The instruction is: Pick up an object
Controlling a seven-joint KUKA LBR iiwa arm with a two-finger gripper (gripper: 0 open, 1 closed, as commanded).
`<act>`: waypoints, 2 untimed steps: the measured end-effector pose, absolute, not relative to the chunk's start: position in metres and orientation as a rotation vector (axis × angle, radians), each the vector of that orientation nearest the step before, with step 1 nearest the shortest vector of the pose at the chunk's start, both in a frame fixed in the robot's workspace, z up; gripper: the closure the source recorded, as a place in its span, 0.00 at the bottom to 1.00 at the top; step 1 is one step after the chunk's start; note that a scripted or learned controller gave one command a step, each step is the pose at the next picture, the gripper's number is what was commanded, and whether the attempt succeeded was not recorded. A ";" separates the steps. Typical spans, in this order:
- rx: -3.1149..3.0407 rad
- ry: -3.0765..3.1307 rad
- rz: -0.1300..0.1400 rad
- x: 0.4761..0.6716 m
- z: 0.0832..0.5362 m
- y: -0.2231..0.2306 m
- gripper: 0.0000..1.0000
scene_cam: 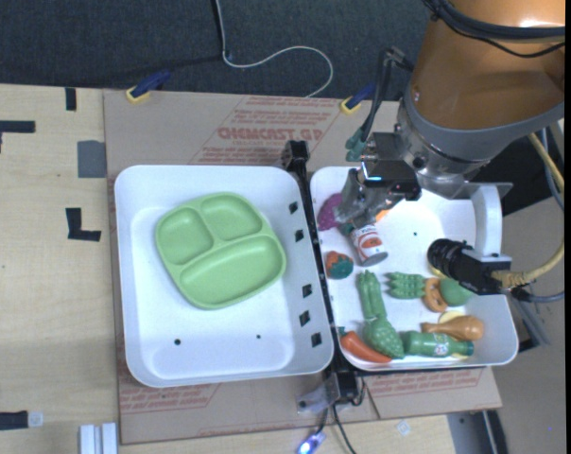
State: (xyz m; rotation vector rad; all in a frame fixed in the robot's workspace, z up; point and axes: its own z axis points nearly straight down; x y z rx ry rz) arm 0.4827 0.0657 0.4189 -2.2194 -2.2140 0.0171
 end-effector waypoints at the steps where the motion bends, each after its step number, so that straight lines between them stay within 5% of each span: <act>1: -2.217 -2.224 0.004 0.484 0.435 0.068 1.00; 2: -2.214 -2.226 0.006 0.484 0.444 0.069 1.00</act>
